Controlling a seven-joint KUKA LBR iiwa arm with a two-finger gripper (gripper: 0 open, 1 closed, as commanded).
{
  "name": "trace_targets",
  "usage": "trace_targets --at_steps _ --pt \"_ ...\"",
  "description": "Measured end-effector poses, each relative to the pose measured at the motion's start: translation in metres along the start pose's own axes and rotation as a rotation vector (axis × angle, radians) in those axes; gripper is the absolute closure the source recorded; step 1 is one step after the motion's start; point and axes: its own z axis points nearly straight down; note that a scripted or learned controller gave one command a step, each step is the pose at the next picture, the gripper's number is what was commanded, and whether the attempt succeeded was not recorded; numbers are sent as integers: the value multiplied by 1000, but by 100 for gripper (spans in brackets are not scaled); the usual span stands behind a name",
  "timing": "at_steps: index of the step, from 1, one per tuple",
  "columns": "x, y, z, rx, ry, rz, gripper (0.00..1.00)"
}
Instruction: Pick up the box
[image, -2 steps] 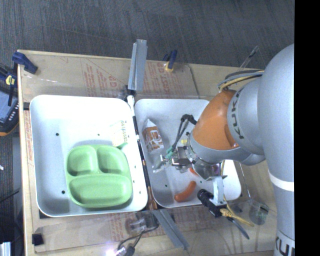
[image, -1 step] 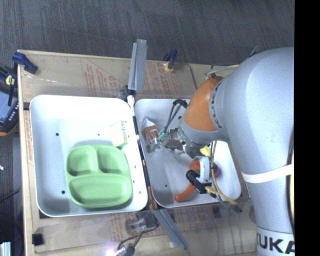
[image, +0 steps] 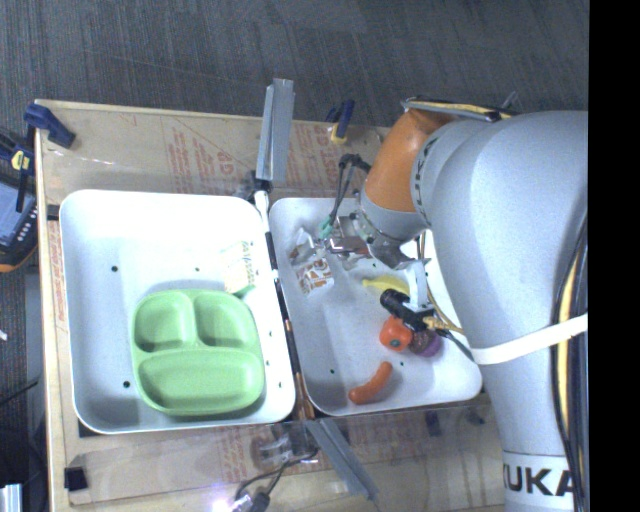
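A small white box with brown and red print (image: 313, 270) lies in the right bin (image: 330, 350), near its left wall at the back. My gripper (image: 335, 238) hangs just behind and to the right of that box, low over the bin's back left corner, and the grey arm with its orange band (image: 395, 165) comes in from the right. Nothing shows in the gripper. A second small box, pale yellow and white (image: 240, 267), leans against the right wall of the left bin (image: 90, 300).
A green divided tray (image: 198, 352) takes up the front of the left bin. The right bin also holds a yellow piece (image: 383, 285), a red-orange fruit (image: 395, 335), a purple item (image: 427, 345) and an orange sausage shape (image: 370, 383). The arm covers the bin's right side.
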Motion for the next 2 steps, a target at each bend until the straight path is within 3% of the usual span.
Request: trace_targets --at_steps 1,2 --pt "-27 -31 -127 -2 0 -19 0" --pt "-52 -9 -13 -6 -3 -150 0"
